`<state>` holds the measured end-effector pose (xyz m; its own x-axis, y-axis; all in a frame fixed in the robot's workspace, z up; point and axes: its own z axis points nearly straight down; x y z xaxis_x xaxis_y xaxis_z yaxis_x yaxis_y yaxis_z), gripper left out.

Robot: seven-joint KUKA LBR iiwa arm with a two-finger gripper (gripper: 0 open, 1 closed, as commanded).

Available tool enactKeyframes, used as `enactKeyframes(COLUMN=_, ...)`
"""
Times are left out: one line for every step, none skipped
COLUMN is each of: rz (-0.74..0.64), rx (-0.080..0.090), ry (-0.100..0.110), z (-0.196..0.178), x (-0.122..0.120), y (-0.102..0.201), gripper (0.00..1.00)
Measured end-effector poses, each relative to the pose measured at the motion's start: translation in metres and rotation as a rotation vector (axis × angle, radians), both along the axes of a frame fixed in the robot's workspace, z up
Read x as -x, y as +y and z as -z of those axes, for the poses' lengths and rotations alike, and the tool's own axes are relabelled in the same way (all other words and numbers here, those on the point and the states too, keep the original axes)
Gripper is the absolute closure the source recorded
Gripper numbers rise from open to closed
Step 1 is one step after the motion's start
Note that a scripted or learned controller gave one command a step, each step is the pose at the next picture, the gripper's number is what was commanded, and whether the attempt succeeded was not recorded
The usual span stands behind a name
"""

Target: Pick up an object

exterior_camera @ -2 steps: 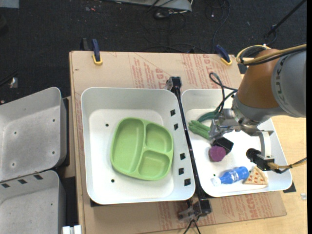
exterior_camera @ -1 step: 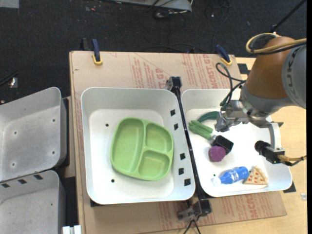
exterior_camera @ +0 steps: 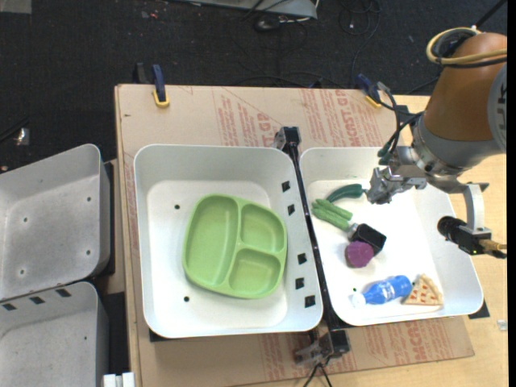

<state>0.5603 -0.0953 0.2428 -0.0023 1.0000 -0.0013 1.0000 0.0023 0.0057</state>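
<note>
Plainly, the pickable things all lie in the right bin (exterior_camera: pixel 463 285): a dark teal curved piece (exterior_camera: pixel 345 192) at the far side, a light green ridged toy (exterior_camera: pixel 331 214) just near of it, a purple lump (exterior_camera: pixel 359 254) touching a small black block (exterior_camera: pixel 369 236), a blue bottle-shaped toy (exterior_camera: pixel 384 290) and a pizza-slice toy (exterior_camera: pixel 422 292) at the near edge. The left bin (exterior_camera: pixel 153 240) bears a green 3-compartment plate (exterior_camera: pixel 235 247). The gripper (exterior_camera: pixel 382 186) hovers just right of the teal piece, and I cannot tell how its pincer stands, nor whether it pinches anything. All these toys look light; the teal piece seems thin, stiff and probably smooth, so it may slide unless taken across its narrow middle. The purple lump looks soft and would forgive a loose pinch. On the bench board (exterior_camera: pixel 242 119) runs red printed lettering, upside down and too faint to read surely; the toys carry no legible label.
</note>
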Motion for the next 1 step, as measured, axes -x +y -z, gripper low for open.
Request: enactKeyframes(rz=-0.005, rx=-0.003, ry=0.008, z=0.0126, x=0.0104, y=0.052, gripper=1.0)
